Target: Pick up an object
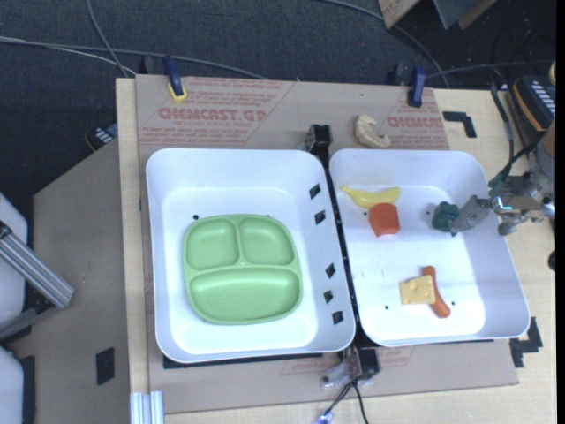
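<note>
- Since the job is to pick something up, what matters is where the toys lie from the gripper [455,220].
- It hangs at the right side of the right bin [494,263], and it comes in from the right.
- A small dark green thing [442,215] sits at its tip. I cannot tell if it is held.
- An orange block [384,220] lies to the left, near the gripper, touching a yellow banana [371,194].
- A yellow cheese piece [418,291] and an orange carrot [434,291] lie lower down, together.
- Over in the left bin [168,237] rests a green plate [241,268].
- My guess: the block is the next closest.
</note>
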`<state>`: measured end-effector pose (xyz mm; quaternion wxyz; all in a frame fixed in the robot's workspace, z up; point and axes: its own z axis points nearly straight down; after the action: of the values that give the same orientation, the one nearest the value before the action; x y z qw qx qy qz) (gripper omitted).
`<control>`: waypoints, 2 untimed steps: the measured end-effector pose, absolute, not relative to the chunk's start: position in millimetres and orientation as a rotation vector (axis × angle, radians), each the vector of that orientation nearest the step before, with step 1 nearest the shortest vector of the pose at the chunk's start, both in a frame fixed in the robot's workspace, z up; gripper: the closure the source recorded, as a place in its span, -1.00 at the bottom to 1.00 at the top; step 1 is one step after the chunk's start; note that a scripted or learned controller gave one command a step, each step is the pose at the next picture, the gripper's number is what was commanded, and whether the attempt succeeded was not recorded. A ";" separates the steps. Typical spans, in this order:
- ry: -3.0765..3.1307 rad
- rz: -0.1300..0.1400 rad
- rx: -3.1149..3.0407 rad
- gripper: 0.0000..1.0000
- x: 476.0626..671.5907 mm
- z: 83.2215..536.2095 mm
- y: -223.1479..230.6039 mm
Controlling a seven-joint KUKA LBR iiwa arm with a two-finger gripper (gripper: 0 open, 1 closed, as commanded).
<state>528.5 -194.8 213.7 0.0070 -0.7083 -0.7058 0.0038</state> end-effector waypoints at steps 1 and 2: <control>-2.221 0.000 -2.220 -1.00 531.5 221.4 -194.3; -2.216 0.004 -2.216 -1.00 529.0 158.2 -191.4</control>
<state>529.0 -191.4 158.2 0.0039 -0.7072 -0.7070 0.0013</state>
